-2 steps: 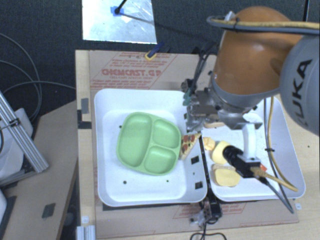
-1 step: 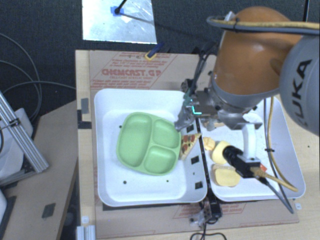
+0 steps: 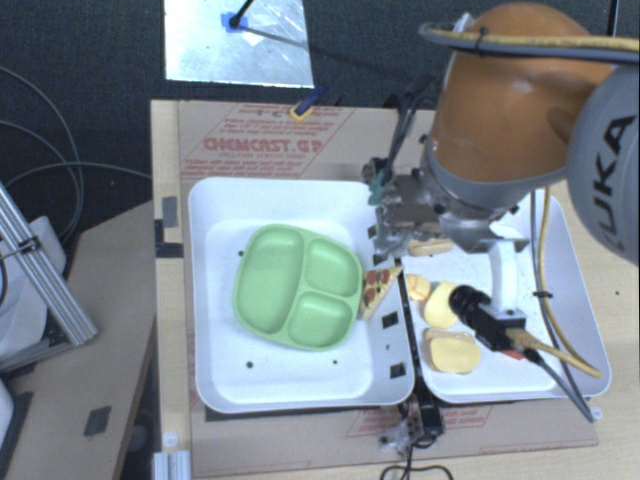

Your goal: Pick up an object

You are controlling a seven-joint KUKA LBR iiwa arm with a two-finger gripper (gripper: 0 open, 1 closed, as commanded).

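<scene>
A green 3-compartment plate [image 3: 297,288] lies in the left bin [image 3: 215,368]. Just beside the plate's right edge, a pizza slice [image 3: 376,290] leans at the bin's wall. The gripper [image 3: 395,223] hangs near the plate's far right corner, and I cannot tell whether it is wide or narrow. Further right of the plate, 3 yellow pieces [image 3: 438,308] lie in the right bin [image 3: 590,338].

Left bin [image 3: 215,268]: open floor along the near edge and the left wall, but the green divided plate [image 3: 297,286] sits in the middle, with a pizza slice [image 3: 376,290] squeezed between it and the bin's right wall. Right bin [image 3: 578,313]: the arm [image 3: 510,98] looms over the far half, yellow pieces [image 3: 440,308] cluster near the left wall, and bare floor shows along the right side.
</scene>
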